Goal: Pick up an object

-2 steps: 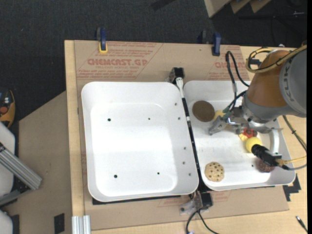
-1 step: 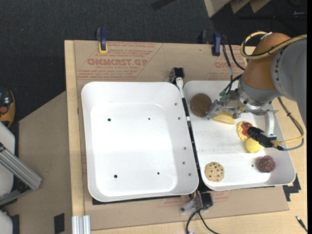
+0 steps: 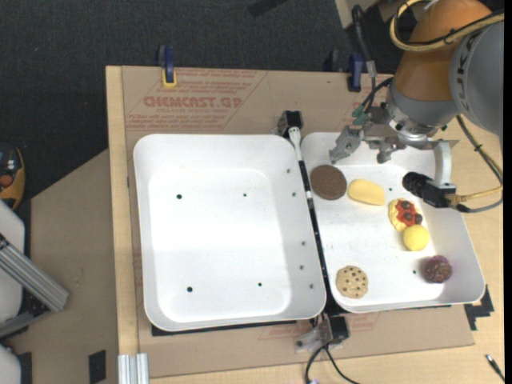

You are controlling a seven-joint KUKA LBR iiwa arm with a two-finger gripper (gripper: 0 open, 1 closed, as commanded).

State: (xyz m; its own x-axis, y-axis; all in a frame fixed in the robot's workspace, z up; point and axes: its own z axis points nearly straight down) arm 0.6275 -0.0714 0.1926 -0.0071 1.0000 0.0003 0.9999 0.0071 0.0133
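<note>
The right bin [image 3: 460, 246] holds several toy foods. A dark brown round cookie [image 3: 328, 182] lies near its back left, with a yellow oblong piece [image 3: 366, 192] beside it. Further right are a red and yellow tart [image 3: 405, 213] and a small yellow ball [image 3: 415, 238]. A purple ball [image 3: 437, 269] sits at the front right and a chocolate chip cookie [image 3: 351, 281] at the front left. My gripper [image 3: 366, 149] hangs open over the bin's back edge, just behind the brown cookie and the yellow piece, with nothing between its fingers.
The left bin [image 3: 216, 230] lies beside the right one, joined along a dark clamp strip [image 3: 308, 214]. A black part with a cable [image 3: 428, 189] hangs off the arm over the right bin's back right. Brown board surrounds both bins.
</note>
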